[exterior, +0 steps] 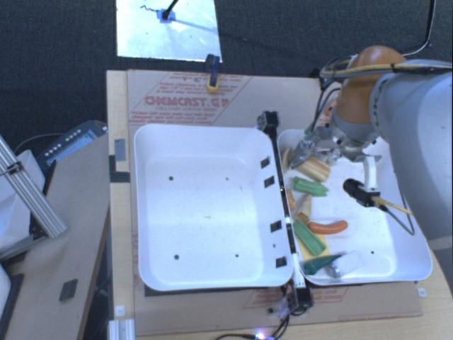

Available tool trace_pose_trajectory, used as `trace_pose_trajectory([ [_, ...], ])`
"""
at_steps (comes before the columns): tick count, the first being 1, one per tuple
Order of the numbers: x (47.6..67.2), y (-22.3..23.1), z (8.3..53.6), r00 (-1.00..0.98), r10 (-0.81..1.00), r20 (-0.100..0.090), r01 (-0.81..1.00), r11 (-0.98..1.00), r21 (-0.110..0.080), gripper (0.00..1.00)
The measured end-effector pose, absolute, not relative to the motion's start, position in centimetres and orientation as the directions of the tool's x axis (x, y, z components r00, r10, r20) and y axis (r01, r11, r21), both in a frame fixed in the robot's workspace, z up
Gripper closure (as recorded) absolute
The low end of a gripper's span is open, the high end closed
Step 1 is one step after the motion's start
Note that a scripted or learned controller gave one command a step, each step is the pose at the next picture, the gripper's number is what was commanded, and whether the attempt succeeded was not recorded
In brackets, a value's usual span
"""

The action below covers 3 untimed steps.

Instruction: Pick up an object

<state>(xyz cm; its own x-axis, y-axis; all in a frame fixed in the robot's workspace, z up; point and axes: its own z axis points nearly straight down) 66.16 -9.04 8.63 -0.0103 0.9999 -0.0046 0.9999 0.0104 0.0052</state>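
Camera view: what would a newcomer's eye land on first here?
The big grey arm with its orange band, reaching in from the right, its gripper low over the far corner of the right bin. Next, the bright clutter along that bin's left wall: a green piece, an orange sausage, a tan block beside the gripper.

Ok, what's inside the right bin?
Right bin holds a tan block, green piece, orange sausage, green block, teal item and white item. The arm covers the bin's far right corner; anything there is hidden.
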Motion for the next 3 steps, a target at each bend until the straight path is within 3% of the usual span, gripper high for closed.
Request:
trace_pose_trajectory([
  [1, 66.1, -9.3, 9.7, -0.006, 1.000, -0.001, 1.000, 0.006, 0.006, 1.00],
  [2, 66.4, -11.1, 8.5, 0.000, 1.000, -0.001, 1.000, 0.000, 0.004, 1.00],
  [3, 67.2, -8.0, 19.3, -0.008, 1.000, 0.000, 1.000, 0.008, 0.013, 1.00],
])
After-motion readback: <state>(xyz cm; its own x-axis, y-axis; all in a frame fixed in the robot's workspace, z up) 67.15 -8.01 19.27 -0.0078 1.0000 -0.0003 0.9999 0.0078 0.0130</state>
